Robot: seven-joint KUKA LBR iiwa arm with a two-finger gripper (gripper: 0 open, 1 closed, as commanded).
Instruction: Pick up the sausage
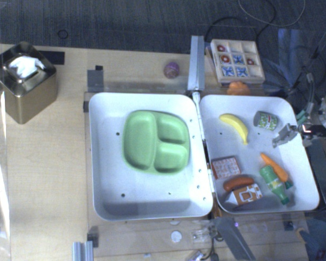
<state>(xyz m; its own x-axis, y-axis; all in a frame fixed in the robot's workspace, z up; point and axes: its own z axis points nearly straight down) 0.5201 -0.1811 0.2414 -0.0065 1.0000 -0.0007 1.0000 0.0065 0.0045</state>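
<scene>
Legible text: none. Printing on can point(267, 120), carton point(246, 194) and tic-tac-toe board point(237, 61) too blurred to read.

At the right edge of the scene the gripper point(285, 135) shows as a small grey metal piece with pale, angular fingers point(280, 137), joined to a darker block that bears a tiny red-orange spot, with thin dark cables running close above it.

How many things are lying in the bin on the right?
7: banana and small can at the back; carrot and green bottle on the right; a card, the sausage and a small carton at the front. None looks hidden.
</scene>
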